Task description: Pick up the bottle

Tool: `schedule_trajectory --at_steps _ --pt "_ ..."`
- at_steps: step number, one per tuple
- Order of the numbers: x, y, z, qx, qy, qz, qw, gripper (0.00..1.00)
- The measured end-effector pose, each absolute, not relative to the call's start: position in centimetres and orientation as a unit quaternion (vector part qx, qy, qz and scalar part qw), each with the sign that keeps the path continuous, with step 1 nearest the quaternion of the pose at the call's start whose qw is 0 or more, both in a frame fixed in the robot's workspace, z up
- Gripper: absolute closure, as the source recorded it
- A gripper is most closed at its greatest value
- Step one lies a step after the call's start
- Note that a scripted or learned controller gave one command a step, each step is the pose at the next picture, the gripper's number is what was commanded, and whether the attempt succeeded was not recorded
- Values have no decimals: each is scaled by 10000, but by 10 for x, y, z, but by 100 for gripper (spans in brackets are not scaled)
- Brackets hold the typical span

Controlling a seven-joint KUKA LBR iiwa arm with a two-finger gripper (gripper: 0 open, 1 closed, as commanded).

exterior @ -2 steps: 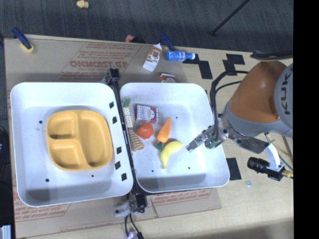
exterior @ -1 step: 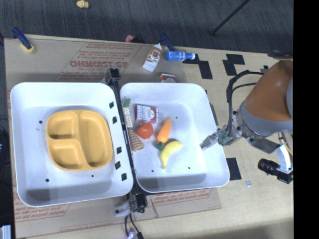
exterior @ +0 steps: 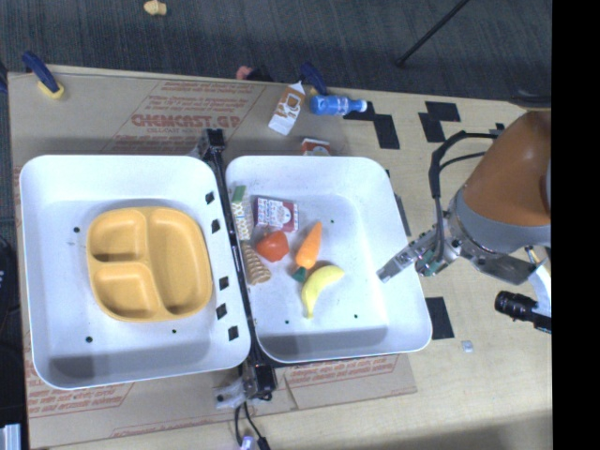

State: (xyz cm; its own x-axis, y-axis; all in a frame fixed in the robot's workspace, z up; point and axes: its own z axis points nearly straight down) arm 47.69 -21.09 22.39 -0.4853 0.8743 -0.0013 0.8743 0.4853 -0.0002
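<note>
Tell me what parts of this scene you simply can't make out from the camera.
- Gripper: small and blurred at the right bin's edge; its state can't be read.
- Blue bottle on the bench beyond the bins: label too small to read.
- Red-and-white packet in the right bin: print too blurry.
- Green item: mostly hidden under the carrot and banana.

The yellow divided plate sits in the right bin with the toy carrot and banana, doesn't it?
Not quite. The camera view shows the yellow plate alone in the left bin; the carrot and banana lie in the right bin.
</note>
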Motion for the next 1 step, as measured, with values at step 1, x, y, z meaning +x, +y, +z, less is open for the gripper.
schedule_trajectory --at_steps 1 --pt "477 -211 230 5083 8612 -2 8 100"
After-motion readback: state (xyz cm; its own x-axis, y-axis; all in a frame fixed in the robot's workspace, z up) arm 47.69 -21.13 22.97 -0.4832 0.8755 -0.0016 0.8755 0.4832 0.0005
